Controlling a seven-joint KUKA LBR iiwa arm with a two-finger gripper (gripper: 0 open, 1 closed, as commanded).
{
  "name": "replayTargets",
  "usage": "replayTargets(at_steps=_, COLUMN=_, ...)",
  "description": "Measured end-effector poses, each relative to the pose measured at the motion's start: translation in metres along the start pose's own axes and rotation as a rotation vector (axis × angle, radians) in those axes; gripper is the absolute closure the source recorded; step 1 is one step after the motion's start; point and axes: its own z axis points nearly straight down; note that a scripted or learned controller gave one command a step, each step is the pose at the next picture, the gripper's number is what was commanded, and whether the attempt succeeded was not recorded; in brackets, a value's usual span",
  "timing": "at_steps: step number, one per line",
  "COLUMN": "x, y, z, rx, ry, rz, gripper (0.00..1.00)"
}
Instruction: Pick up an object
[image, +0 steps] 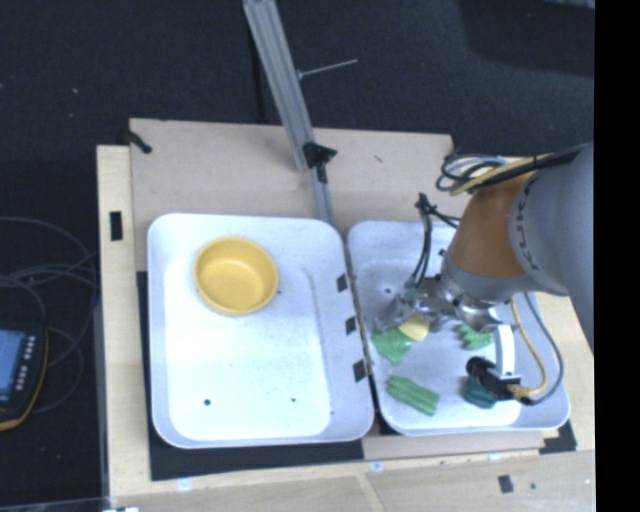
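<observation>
My arm reaches down into the right bin (392, 250).
My gripper (428, 312) hangs just above a yellow-green object (400, 338); its grip unclear.

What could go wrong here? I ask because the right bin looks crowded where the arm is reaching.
The gripper sits low among a small yellow piece and a green crumpled piece lying close together, so it might nudge or catch both. The loose cables beside the wrist hang over the white right bin and could snag the dark teal object.

A yellow bowl (236, 275) is seen in the left bin (250, 400); green pieces (412, 394) are scattered in the right bin (385, 250) beneath the gripper (425, 312).
</observation>
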Motion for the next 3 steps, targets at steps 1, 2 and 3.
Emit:
replayTargets(at_steps=1, x=0.000, y=0.003, z=-0.014, rx=-0.009, ry=0.000, rz=0.001, gripper=1.00)
replayTargets(at_steps=2, x=0.002, y=0.003, z=-0.077, rx=-0.004, ry=0.000, rz=-0.001, gripper=1.00)
replayTargets(at_steps=3, x=0.004, y=0.003, z=-0.140, rx=-0.005, ry=0.000, rz=-0.001, gripper=1.00)
